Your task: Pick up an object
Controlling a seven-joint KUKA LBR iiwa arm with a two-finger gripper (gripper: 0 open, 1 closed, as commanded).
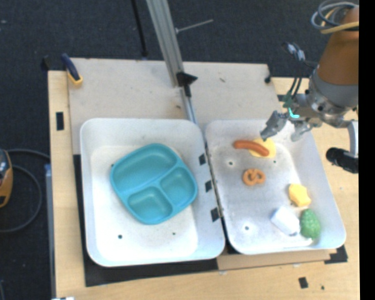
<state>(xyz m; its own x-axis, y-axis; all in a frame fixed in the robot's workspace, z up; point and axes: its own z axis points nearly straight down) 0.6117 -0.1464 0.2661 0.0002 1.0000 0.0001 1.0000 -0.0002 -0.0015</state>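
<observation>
Hot dog [250,146], orange-red on a yellow bun, was the nearest candidate for the pick; it lay on the floor of the right bin [237,230], toward the far edge. No object had been lifted at this point: every item rested on the bin floor, so the grasp, the closing and the lift all remained to be done.

My pincer [285,126] hung just to the right of the hot dog and slightly farther back, over the bin's far right corner. Its two fingers were spread apart, released, with nothing between them. I judged that a short move left and nearer, then a descent, would put the fingers astride the bun.

Other items in the same bin: a pretzel [254,177] just nearer than the hot dog, then a yellow piece [299,195], a white block [285,220] and a green broccoli-like piece [310,224] toward the near right corner.

The left bin [106,242] held a teal divided plate [153,183], well apart from my pincer.
</observation>
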